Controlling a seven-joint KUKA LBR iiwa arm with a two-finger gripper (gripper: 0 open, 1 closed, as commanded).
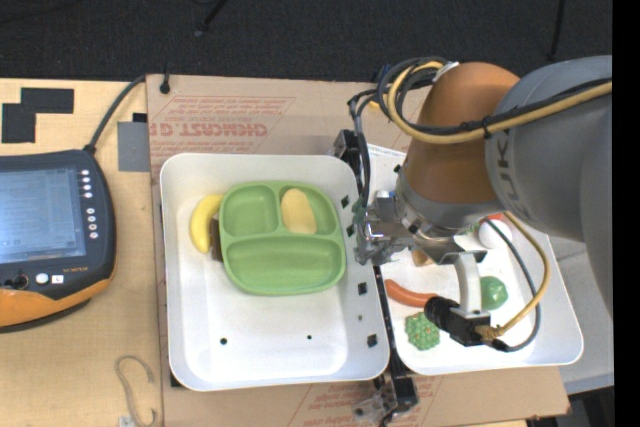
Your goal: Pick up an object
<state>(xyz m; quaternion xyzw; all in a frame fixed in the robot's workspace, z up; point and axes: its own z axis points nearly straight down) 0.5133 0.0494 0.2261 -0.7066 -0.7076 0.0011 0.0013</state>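
The arm's orange band and wrist hang over the right bin [560,335], hiding most of it. My gripper [398,243] points down near that bin's left wall, under the wrist. In the right bin lie an orange carrot-like piece [404,293], a bumpy green piece [421,332] and a round green piece [493,293], all in front of the gripper. A white item [497,233] peeks out at the wrist's right. The left bin [260,345] holds a green divided plate [282,260] with a pale yellow piece [298,211] in its top right compartment, and a banana [204,222] beside the plate.
A black cable fitting [455,320] with yellow cables loops over the right bin's front. A teach pendant [45,225] lies on the bench at the left. Cardboard [230,120] sits under both bins. The front half of the left bin is bare white floor.
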